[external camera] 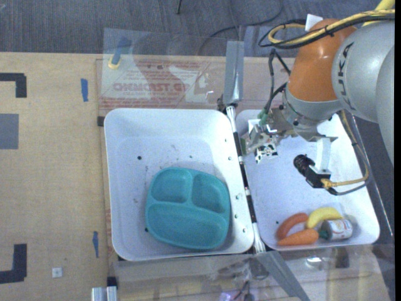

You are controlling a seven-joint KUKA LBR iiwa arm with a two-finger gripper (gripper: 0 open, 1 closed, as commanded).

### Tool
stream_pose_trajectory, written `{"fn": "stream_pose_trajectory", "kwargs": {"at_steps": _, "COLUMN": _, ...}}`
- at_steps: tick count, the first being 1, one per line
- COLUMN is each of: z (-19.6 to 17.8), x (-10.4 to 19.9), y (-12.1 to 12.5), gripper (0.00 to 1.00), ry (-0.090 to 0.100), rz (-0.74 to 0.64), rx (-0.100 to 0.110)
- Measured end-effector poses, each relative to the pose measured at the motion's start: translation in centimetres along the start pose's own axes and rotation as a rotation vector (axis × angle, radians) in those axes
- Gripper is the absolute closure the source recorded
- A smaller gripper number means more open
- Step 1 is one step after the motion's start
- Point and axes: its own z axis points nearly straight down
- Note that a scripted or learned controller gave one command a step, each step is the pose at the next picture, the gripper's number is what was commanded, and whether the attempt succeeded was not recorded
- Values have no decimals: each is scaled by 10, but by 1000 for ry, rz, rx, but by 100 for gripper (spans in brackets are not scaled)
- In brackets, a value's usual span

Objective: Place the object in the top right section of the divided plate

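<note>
My arm (351, 61) reaches in from the right, orange band uppermost, wrist bent downward, with my gripper (262, 144) hanging at its left end.

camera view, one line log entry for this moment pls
hand: over right bin's top-left | teal divided plate: left bin | banana, carrot: right bin, bottom right

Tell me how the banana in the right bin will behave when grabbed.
The banana looks smooth and curved, so it may slip or pivot between fingers. It lies against the carrot and other items, so a push would likely jostle them. It is probably a light toy.
</note>
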Motion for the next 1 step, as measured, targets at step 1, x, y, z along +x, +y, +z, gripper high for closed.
{"fn": "stream_pose_trajectory", "kwargs": {"at_steps": 1, "z": 0, "x": 57, "y": -23, "gripper": 100, "ry": 2, "rz": -196, "rx": 1}}
